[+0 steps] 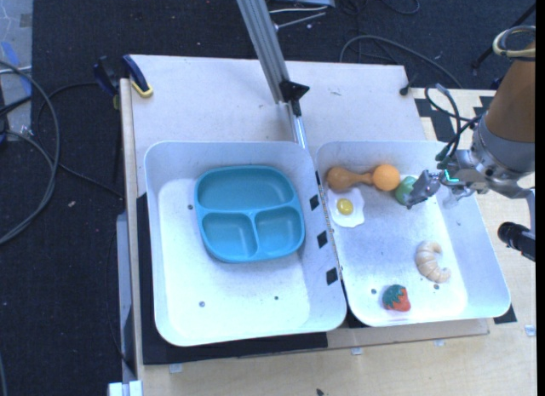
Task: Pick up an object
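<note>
Objects for picking lie in the right bin (477,254). Going left to right, we see a blue divided plate (250,213) in the left bin (170,301), then a fried egg (347,209), an orange rattle-shaped toy (364,178), a strawberry (396,298), a croissant (433,261) and a green piece (405,188) touching our gripper (420,192), whose jaw state we cannot tell.

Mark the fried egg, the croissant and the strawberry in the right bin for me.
fried egg (346,209): camera view, on the yellow yolk.
croissant (432,261): camera view, middle of its curved body.
strawberry (396,298): camera view, on the red flesh below the green top.
</note>
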Robot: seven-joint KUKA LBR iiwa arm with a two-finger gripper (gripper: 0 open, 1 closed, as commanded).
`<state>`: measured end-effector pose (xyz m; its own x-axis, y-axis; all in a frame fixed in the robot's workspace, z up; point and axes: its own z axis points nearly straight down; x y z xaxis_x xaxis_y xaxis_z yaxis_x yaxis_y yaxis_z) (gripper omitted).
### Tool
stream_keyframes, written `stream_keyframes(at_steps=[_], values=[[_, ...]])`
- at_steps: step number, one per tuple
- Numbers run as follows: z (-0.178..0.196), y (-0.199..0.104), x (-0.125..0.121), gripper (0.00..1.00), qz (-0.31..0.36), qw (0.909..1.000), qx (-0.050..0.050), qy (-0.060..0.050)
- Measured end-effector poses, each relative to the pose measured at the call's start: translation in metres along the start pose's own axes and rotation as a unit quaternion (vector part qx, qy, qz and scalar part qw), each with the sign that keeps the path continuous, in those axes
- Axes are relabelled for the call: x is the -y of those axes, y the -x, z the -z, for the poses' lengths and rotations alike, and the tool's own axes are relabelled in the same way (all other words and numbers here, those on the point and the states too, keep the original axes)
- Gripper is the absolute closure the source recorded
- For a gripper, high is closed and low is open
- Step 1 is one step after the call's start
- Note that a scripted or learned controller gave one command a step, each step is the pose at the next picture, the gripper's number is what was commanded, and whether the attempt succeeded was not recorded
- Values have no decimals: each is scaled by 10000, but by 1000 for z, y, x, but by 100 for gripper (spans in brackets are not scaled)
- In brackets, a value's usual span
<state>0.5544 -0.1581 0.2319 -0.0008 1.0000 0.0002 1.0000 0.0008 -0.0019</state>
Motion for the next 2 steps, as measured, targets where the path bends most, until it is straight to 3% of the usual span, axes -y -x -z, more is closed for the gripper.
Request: stream_keyframes(at_steps=[1, 2], values=[[1, 0, 0, 0, 2, 10000, 2, 8], [-51, -4, -10, 0, 3, 10000, -1, -8]])
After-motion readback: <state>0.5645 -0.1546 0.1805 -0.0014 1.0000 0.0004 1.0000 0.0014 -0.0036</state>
